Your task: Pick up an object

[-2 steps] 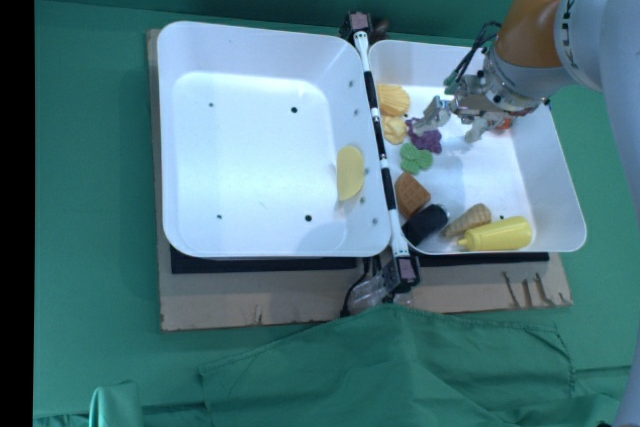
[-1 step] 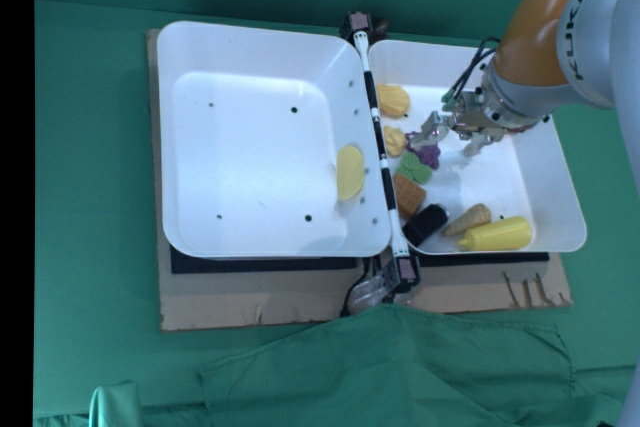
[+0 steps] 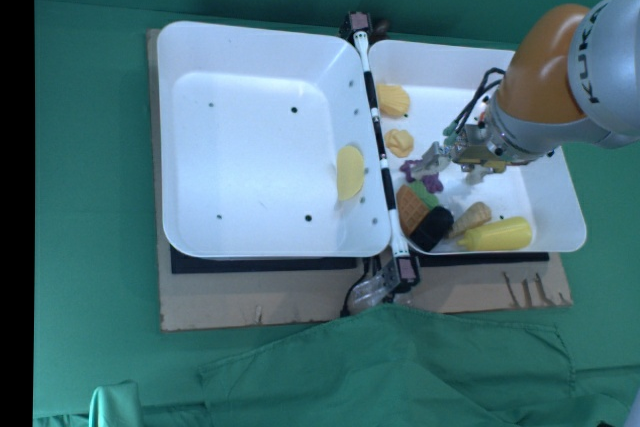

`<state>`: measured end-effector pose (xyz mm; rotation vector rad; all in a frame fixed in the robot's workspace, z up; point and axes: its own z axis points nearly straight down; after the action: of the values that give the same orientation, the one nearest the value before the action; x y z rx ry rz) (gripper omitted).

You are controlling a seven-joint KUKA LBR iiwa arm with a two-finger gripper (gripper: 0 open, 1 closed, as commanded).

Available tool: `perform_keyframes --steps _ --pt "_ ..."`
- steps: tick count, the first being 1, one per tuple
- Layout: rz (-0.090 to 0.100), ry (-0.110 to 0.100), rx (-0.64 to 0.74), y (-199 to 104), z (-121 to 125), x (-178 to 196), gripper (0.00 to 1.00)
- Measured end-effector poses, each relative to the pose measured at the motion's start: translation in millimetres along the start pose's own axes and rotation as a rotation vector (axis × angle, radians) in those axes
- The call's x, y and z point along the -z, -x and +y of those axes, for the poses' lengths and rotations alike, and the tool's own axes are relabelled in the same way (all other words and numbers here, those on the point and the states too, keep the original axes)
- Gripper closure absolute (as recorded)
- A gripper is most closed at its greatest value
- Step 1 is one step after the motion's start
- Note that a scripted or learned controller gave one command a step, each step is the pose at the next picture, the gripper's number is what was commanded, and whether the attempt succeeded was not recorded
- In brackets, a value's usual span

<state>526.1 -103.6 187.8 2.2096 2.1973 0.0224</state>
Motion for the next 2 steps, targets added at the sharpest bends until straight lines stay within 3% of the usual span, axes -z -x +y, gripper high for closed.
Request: perform_keyframes --steps 1,2 --pt "0.006 -0.02 0.004 -5.3 11.9 49.2 0.0" --pt "0.005 -0.016 0.001 8.9 -33.0 145.3 0.0"
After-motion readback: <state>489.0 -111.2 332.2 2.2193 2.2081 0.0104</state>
